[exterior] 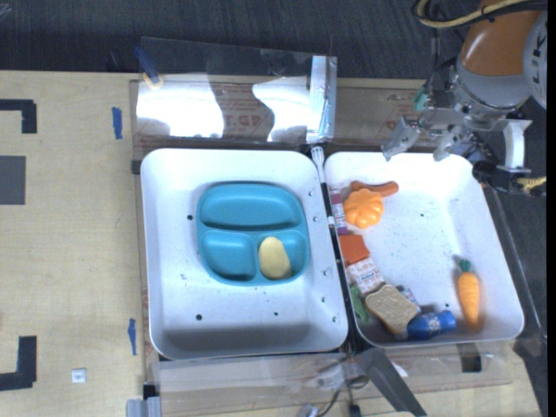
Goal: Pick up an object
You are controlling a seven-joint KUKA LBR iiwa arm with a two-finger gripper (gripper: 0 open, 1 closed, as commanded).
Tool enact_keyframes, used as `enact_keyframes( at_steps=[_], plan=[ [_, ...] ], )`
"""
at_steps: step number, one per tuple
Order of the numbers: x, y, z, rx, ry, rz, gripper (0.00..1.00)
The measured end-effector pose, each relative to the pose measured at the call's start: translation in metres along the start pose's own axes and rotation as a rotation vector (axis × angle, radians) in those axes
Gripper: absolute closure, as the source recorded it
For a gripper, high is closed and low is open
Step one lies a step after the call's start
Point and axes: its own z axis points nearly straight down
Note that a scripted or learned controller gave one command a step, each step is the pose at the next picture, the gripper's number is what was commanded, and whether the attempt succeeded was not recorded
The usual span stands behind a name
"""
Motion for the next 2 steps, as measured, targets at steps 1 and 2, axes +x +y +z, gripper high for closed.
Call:
enact_keyframes(
  at_steps=[1, 2],
  plan=[
    [0.007, -0.003, 0.093, 0.007, 0.001, -0.117, 0.00],
    [0.002, -0.011, 0.161, -0.007, -0.001, -0.095, 0.00]
  ],
)
